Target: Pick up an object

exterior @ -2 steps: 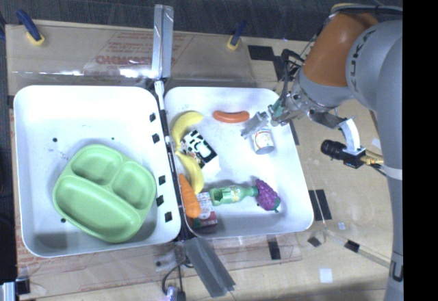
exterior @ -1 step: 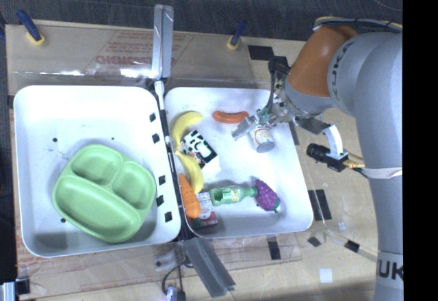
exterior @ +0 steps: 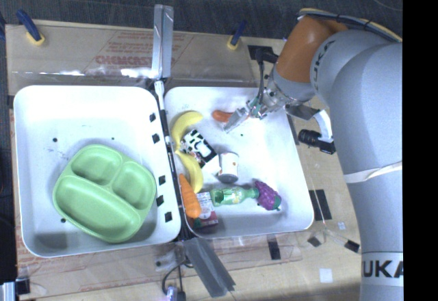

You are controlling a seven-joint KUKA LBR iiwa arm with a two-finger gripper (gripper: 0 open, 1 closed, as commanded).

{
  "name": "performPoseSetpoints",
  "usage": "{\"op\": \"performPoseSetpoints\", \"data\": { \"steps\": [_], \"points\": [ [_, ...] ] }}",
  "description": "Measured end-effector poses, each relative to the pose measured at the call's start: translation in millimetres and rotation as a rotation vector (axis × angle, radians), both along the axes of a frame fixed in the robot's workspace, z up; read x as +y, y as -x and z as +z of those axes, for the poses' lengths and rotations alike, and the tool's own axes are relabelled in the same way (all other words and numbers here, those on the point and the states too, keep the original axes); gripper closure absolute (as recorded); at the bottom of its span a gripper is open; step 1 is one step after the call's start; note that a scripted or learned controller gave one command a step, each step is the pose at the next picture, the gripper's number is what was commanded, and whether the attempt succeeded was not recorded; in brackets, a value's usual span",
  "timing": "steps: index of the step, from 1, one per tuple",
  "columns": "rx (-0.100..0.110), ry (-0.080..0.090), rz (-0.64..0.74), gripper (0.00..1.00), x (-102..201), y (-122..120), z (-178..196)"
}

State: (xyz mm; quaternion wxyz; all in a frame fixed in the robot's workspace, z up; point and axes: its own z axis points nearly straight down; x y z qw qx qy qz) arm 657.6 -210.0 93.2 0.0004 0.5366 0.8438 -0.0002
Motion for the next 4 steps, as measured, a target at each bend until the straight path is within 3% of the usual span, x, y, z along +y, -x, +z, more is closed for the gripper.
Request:
{"op": "performPoseSetpoints", "data": {
  "steps": [1,2,3,4],
  "points": [
    [-0.002,0.002,0.006,1.00,0.8,-1.5,11.9],
    [-0.002,0.001,0.006,0.00,1.0,-1.5,11.8],
    [0.002,-0.001,-0.109,0.00,-0.7,0.3,0.4],
    [0.000,-0.001,-0.391,0.00,48.9,0.0,34.8]
  ]
}}
